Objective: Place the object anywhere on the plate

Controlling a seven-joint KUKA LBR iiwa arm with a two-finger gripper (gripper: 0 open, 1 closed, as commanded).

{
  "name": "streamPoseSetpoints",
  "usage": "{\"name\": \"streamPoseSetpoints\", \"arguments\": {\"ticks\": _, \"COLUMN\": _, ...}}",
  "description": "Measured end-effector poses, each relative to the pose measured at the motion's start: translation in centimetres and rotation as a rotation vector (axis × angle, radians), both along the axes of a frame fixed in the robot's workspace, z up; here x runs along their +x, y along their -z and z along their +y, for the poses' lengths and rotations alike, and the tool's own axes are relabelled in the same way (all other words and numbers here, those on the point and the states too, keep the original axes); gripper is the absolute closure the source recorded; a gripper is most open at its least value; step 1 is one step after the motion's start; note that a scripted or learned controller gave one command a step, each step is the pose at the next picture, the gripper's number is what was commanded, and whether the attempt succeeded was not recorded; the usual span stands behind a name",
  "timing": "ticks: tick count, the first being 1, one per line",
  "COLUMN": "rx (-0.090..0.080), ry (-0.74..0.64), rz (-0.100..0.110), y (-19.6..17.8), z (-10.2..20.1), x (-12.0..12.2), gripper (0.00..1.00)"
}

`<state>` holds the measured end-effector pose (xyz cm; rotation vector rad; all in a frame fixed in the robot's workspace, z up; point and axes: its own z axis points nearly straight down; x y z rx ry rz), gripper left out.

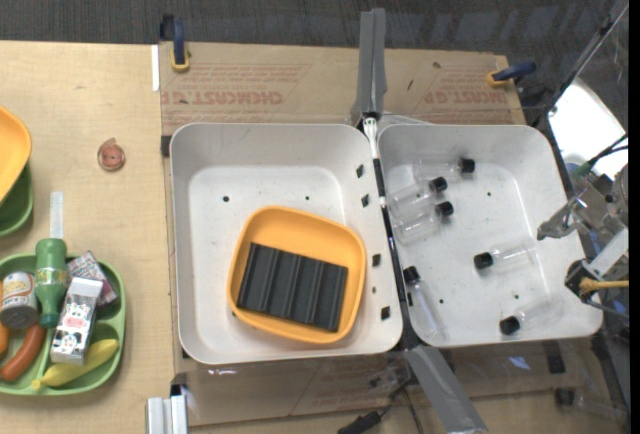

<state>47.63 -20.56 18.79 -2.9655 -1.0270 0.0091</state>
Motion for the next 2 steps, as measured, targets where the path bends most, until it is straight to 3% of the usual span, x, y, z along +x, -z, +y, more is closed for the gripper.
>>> {"name": "streamPoseSetpoints", "arguments": {"ticks": 2, "rx": 0.000, "ry": 0.054, "rz": -0.001, "y": -0.6, "z": 1.5, "x": 0.1, "gripper": 0.00}}
